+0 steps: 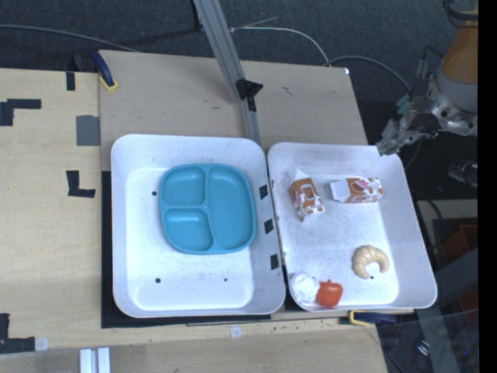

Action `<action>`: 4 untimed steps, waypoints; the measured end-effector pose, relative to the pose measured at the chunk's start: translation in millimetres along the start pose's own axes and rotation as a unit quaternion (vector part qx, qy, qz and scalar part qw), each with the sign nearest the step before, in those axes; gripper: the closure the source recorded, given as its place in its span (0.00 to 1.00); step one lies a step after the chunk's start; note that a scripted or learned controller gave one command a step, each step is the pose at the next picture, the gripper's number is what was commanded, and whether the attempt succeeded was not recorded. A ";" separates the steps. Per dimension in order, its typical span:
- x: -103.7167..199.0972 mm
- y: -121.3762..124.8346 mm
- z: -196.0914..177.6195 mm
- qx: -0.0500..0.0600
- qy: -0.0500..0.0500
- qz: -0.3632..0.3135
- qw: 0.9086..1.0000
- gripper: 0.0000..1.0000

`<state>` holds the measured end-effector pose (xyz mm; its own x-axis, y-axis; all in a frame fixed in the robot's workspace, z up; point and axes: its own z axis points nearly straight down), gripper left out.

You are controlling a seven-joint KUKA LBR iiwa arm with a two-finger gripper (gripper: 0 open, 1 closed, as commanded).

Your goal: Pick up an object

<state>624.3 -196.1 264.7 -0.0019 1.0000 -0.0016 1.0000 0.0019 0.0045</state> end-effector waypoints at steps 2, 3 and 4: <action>119.4 -11.1 16.8 0.004 0.002 -0.002 1.000 1.00; 169.1 -16.1 32.4 0.004 0.001 -0.002 1.000 1.00; 224.8 -16.9 44.6 0.004 0.001 -0.002 1.000 1.00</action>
<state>607.2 28.5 219.7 -0.0068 1.0000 0.0014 1.0000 0.0068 -0.0034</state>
